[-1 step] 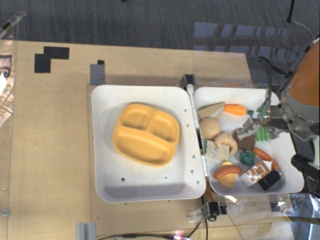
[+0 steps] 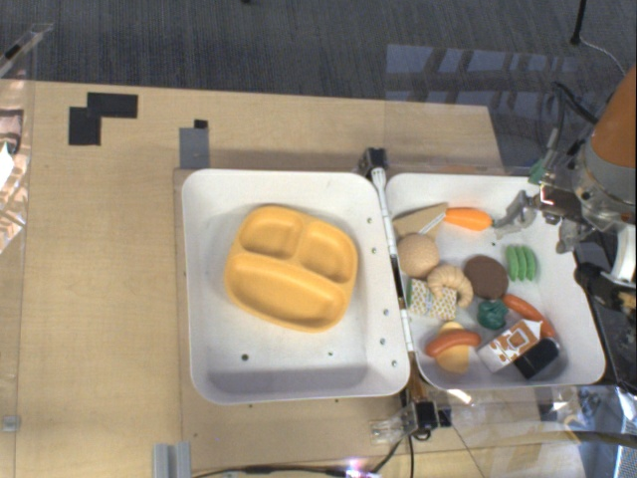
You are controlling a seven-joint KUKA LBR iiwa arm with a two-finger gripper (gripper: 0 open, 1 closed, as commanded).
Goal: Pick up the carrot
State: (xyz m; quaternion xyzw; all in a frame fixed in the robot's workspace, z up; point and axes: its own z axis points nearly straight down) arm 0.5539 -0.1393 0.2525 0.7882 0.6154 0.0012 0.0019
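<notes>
I see the carrot (image 2: 468,219) lying at the right bin's (image 2: 587,366) far edge, the hand (image 2: 520,213) just beside it, grip indiscernible, on a pale wooden surface (image 2: 100,297) over dark carpet (image 2: 328,28).

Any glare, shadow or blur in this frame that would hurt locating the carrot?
Camera view: lighting even and soft; carrot sharp, saturated orange against the white right bin, no glare on it. Soft shadow falls inside the left bin below the yellow tray. Bright reflections sit along the bench's left edge and near the bottom clamp. The gripper beside the carrot is slightly soft.
</notes>
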